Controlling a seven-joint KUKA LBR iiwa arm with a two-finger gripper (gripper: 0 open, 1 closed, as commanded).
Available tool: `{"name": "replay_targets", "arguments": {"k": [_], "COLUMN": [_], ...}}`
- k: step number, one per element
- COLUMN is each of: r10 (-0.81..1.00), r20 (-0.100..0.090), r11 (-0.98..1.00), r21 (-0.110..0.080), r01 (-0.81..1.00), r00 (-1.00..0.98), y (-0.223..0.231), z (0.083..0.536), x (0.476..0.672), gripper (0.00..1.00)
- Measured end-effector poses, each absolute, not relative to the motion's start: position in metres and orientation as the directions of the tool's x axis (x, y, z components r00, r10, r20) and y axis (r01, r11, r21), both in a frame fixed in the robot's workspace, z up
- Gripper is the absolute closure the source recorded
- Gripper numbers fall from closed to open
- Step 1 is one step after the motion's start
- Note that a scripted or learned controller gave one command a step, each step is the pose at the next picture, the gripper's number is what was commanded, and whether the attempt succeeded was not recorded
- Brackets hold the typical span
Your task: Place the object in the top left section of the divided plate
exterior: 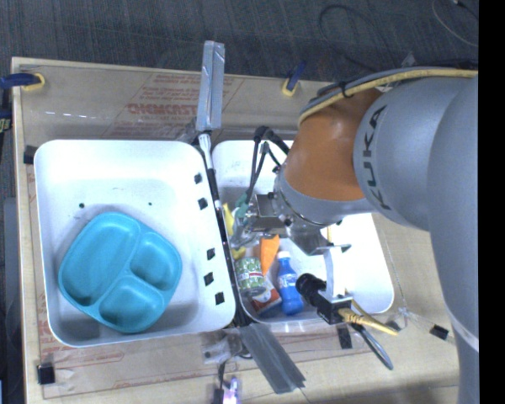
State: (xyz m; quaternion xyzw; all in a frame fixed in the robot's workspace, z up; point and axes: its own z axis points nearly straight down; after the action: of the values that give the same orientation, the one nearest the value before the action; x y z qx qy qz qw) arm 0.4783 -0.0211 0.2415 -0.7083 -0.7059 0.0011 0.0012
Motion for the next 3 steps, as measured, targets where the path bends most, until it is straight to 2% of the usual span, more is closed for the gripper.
{"name": "replay_targets", "arguments": {"k": [1, 2, 3], "r10": [0.991, 0.999, 0.998], "r20": [-0.001, 0.000, -0.001], "r11": [-0.131, 0.034, 0.062], "r21": [-0.004, -0.001, -0.004], "r01": [0.991, 0.999, 0.998], "r00": [0.131, -0.034, -0.062], "y": [0.139, 0.217, 0.129], "z": [0.274, 0.092, 0.166], "x": [0.476, 0.476, 0.500], "gripper": [1.00, 1.00, 1.00]}}
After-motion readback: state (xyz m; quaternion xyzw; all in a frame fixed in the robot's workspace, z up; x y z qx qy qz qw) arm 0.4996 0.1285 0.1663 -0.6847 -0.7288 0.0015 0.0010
